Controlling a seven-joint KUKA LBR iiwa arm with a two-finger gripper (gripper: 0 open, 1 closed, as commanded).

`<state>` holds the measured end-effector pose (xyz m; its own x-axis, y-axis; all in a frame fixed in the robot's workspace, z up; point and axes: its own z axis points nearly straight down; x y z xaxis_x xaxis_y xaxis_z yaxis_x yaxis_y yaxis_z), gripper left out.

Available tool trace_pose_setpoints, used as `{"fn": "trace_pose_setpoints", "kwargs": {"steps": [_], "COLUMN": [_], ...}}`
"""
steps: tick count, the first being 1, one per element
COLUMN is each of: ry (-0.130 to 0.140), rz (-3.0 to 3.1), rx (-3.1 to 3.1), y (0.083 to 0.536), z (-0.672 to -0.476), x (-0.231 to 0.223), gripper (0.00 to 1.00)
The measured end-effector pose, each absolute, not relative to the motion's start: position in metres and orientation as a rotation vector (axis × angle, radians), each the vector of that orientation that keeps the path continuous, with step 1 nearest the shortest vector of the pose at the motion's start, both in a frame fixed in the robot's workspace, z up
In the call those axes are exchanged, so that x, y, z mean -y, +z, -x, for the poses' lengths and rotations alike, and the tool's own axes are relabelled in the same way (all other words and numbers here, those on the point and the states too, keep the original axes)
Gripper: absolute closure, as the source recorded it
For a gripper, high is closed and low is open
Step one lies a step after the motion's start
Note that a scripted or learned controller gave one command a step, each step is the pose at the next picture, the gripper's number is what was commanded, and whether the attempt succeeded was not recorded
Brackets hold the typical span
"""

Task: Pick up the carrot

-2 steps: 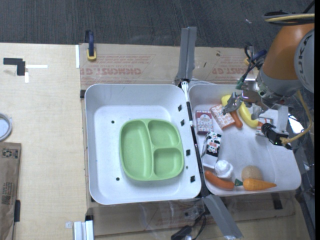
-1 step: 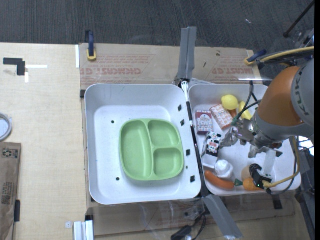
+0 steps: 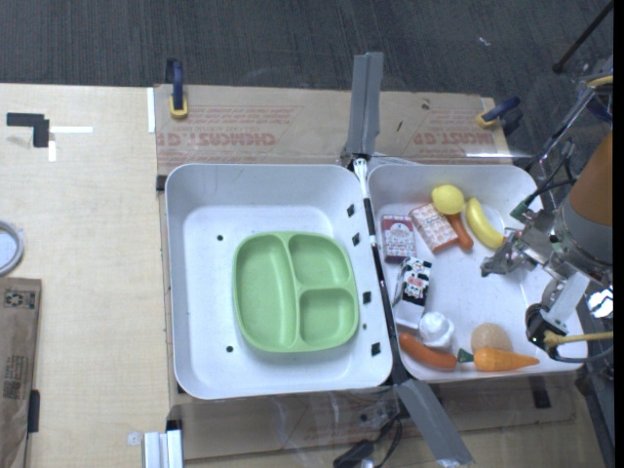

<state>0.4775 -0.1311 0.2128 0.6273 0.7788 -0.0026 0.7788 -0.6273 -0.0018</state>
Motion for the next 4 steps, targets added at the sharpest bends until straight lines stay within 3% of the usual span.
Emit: {"fn": "trace_pose_setpoints", "kwargs": {"steps": [1, 2, 3, 4], "ry": [0.01, -0.033, -0.008, 0.007], "rz": [3.121, 3.123, 3.117, 3.125], "rx": [0.337, 0.381, 0.377, 0.318], "y": [0.158, 0.097, 0.103, 0.191], "z": [-0.476, -0.485, -0.481, -0.482], "x": [0.095, 0.095, 0.096, 0.033], "gripper": [0.0, 0.0, 1.0, 1.0]}}
